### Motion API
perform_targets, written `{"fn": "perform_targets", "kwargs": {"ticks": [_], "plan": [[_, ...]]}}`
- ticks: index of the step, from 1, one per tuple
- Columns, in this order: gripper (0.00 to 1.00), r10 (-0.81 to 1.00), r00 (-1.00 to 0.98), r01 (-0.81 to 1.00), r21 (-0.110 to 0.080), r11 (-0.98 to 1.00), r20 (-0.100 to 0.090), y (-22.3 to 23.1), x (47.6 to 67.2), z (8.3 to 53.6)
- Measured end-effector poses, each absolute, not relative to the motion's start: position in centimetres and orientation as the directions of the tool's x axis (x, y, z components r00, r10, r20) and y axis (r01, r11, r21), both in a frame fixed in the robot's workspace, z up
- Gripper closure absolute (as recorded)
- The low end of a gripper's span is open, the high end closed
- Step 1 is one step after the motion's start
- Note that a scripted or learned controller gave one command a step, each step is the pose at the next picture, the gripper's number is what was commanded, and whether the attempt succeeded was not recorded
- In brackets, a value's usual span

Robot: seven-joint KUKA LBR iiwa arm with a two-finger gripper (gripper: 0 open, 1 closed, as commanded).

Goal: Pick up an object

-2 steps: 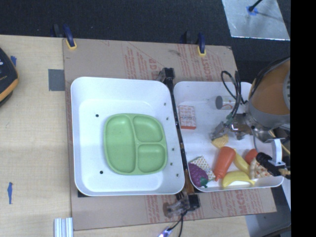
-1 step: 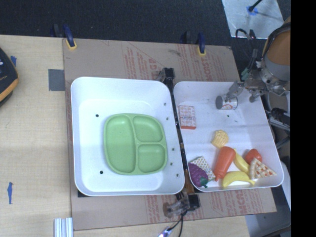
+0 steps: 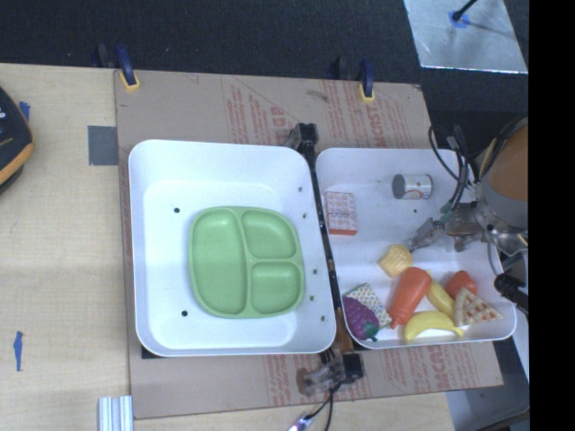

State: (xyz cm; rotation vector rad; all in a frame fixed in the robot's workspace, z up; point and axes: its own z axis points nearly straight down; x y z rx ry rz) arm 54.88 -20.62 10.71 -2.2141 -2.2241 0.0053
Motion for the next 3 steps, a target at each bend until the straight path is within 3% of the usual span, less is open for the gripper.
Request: {"fn": "perform_targets", "kwargs": {"ticks": [1, 2, 3], "plan": [[0.0, 1.0, -0.004, 1.0, -0.002, 0.004, 0.0, -19.7, 64.4, 9.2], [0.0, 1.0, -0.006, 1.0, -0.001, 0.006, 0.0, -21.1, 65.7, 9.2], [0.0, 1.0, -0.007, 1.0, -0.001, 0.007, 0.0, -10.5, 56.2, 19.6]]}}
